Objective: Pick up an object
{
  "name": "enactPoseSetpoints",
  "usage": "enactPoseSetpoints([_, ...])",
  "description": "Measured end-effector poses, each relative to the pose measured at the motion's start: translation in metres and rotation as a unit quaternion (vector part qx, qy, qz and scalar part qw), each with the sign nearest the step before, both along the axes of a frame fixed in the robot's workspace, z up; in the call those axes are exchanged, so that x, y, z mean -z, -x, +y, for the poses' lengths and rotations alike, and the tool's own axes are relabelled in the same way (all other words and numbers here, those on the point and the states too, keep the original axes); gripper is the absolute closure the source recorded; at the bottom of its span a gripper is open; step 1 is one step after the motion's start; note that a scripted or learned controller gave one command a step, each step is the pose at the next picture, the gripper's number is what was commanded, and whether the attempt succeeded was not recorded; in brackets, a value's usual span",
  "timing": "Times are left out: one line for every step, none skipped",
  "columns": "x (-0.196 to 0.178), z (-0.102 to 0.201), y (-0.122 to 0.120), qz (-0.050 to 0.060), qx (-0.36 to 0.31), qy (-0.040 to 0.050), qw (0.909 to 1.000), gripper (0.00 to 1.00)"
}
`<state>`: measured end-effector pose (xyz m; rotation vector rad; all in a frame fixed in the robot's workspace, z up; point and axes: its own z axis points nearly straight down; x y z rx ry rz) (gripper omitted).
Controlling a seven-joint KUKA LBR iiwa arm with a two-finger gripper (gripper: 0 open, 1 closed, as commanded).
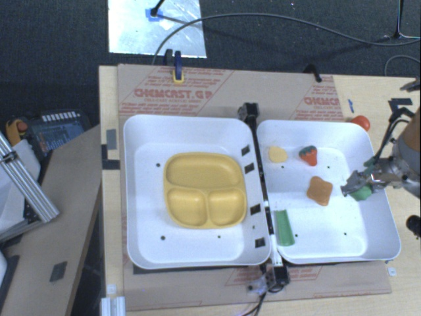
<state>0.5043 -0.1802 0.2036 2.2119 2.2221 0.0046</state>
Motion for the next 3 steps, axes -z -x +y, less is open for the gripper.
enactPoseSetpoints([-0.004,0.06,-0.018,0.002,-0.003,-0.0018,1.0,1.0])
enactPoseSetpoints([-0.012,0.107,-0.031,0.002,-0.003,-0.002,1.0,1.0])
enactPoseSetpoints([-0.023,0.153,-0.059,0.001,-0.003,-0.0021,1.0,1.0])
